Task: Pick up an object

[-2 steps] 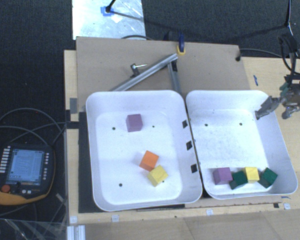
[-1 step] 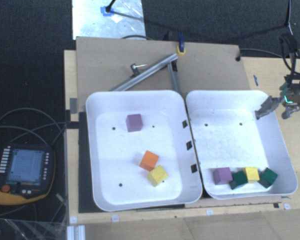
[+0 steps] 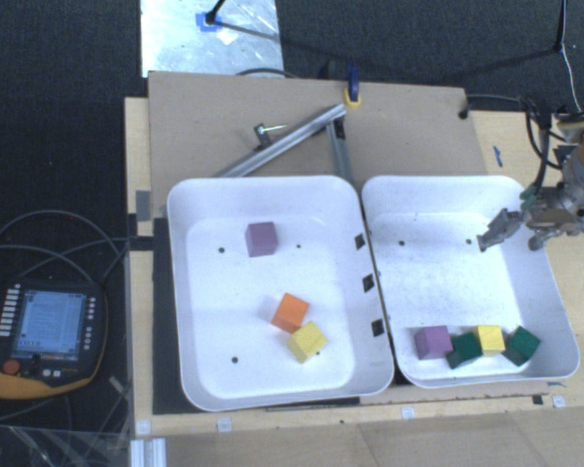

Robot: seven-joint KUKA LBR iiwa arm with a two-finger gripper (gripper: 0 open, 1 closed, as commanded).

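Dark carpet round the counter [image 3: 302, 115], two white bins. Jaws [image 3: 511, 230] over right bin [image 3: 565, 324], whether spread can't be told, nothing between them. Objects: purple cube [image 3: 432, 341], yellow cube [image 3: 491, 338] along near wall; descend squarely over one, clear of neighbours

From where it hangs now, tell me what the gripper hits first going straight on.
Probably the bare floor of the right bin; the gripper points down-left, away from the blocks, though depth is unclear.
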